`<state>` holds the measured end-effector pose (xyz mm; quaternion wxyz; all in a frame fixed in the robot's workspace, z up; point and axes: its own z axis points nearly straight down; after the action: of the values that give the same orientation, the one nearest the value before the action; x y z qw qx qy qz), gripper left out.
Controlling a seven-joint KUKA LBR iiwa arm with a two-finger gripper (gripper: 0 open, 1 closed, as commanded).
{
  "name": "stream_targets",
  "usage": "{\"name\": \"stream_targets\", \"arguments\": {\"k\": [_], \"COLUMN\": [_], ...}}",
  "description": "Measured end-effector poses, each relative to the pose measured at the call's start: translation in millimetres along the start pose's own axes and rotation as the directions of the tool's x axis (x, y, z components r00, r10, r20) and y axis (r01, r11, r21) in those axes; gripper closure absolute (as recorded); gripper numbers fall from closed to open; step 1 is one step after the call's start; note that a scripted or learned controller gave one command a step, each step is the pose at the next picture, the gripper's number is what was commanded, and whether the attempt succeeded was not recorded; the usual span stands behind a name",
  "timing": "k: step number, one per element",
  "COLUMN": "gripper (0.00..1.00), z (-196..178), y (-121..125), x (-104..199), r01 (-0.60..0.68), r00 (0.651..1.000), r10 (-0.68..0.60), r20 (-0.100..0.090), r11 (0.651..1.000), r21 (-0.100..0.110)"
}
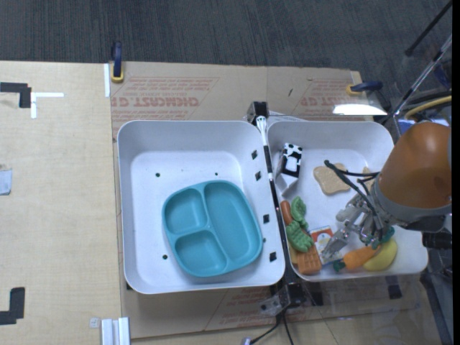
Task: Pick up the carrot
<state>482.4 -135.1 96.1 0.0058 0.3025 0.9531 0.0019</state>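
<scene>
The arm (pixel 420 167) enters from the right and is positioned over the right bin (pixel 327 131). Its orange band sits above the wrist, and the claw (pixel 336 244) is lowered toward the near side of that bin. The state of the claw cannot be determined: its metal parts overlap the objects beneath.

The carrot (pixel 357 257) lies on the floor of the right bin near the front wall, tilted, with its green end pointing left toward the claw. It is just beside the claw tip; whether they touch cannot be determined. A yellow banana (pixel 382 257) lies against the carrot on its right.

Other contents of the right bin:
- a slice of toast (pixel 331 180) near the middle;
- a black-and-white block (pixel 290 159) at the rear left;
- green leafy pieces (pixel 298 225) along the left wall;
- a waffle-patterned orange piece (pixel 308 264) at the front left.

The left bin (pixel 144 146) holds a teal divided plate (pixel 211 227). Both bins rest on the bench (pixel 50 214).
</scene>
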Motion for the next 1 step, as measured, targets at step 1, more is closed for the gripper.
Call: {"name": "stream_targets", "arguments": {"k": [1], "gripper": [0.0], "z": [-0.1], "y": [-7.6], "x": [-5.6], "r01": [0.401], "r00": [0.916], "r10": [-0.401], "r20": [0.001], "r11": [0.916], "r21": [-0.001]}}
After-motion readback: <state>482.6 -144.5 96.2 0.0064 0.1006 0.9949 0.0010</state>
